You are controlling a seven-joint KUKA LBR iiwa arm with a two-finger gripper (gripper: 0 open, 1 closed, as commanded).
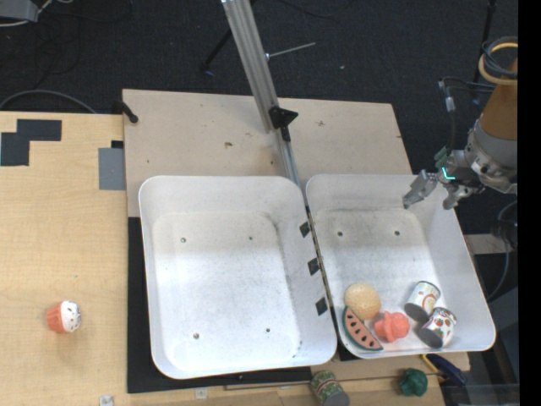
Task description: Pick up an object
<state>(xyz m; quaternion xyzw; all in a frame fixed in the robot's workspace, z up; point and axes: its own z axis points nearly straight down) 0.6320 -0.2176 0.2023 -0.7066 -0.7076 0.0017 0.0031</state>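
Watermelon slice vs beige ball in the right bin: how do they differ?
The watermelon slice is a flat wedge, red with a dark rind; the beige ball is round and plain tan. The slice lies nearer the bin's front rim, the ball just behind it, apparently touching. The ball looks bulkier. Both sit in the right bin, left of the pink toy.

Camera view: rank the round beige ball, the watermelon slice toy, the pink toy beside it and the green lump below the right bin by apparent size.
1. Dark-rimmed red watermelon slice toy, the longest.
2. Round beige ball and pink toy: too alike to rank.
3. Green lump, smallest, though the frame's lower edge may crop it.
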